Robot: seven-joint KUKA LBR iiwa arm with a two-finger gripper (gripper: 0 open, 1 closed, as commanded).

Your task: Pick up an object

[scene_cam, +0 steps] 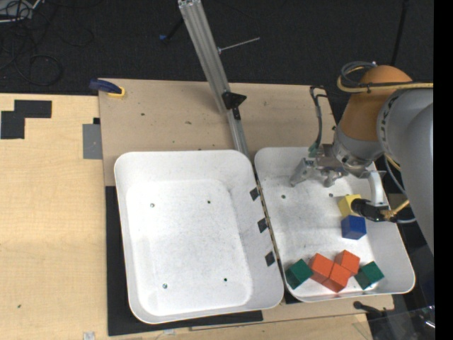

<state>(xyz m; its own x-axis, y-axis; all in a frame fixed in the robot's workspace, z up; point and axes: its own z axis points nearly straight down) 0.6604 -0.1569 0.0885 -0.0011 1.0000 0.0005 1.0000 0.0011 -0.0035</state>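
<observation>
One arm (369, 122) leans down, your gripper (318, 171) over the right bin (301, 222); open or closed, unclear; wooden bench (49, 197) around.

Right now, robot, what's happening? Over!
Gripper at right bin's far end, clear of blocks. Blue block nearest, untouched. Orange blocks and green blocks clustered at near edge.

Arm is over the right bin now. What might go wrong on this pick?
1. The tool is over bare floor at the far end of the right white bin, apart from every block; a grasp here would likely come up empty.
2. The orange blocks and green cubes crowd together by the near wall, so a descent there may shove them.
</observation>
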